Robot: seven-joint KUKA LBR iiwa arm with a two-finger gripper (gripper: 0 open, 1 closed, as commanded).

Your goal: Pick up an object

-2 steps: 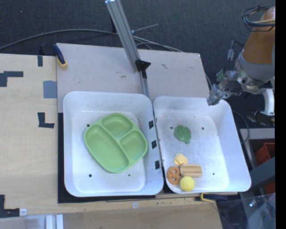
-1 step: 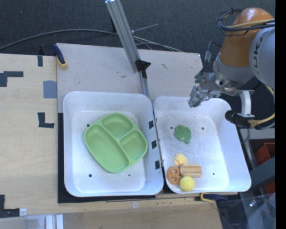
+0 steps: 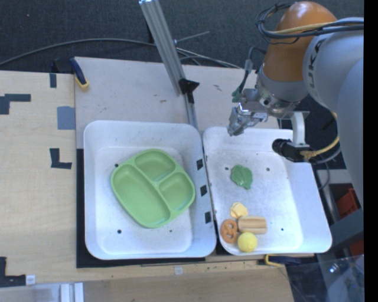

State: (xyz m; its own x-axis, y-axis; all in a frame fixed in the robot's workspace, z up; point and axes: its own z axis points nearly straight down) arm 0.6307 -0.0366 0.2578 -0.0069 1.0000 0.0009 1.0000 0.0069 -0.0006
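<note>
Arm: grey, orange band (image 3: 298,17) above the wrist, reaching in from the right over the right bin's far edge.
Gripper (image 3: 237,128): hanging at the right bin's far left corner, nothing between its fingers; whether they are spread or closed, I cannot tell.
Right bin (image 3: 307,200): green leaf-shaped piece (image 3: 241,176) lies alone near the middle, bare floor all round it.
Near left corner: yellow cheese-like wedge (image 3: 238,210), hot-dog bun (image 3: 253,224), pretzel (image 3: 228,229) and lemon (image 3: 247,242) crowd together, close against the rim.
Left bin (image 3: 94,177): green divided plate (image 3: 153,187) fills the centre, tilted askew, margins free along every wall.
Divide: the two bins' rims meet, touching side by side.
</note>
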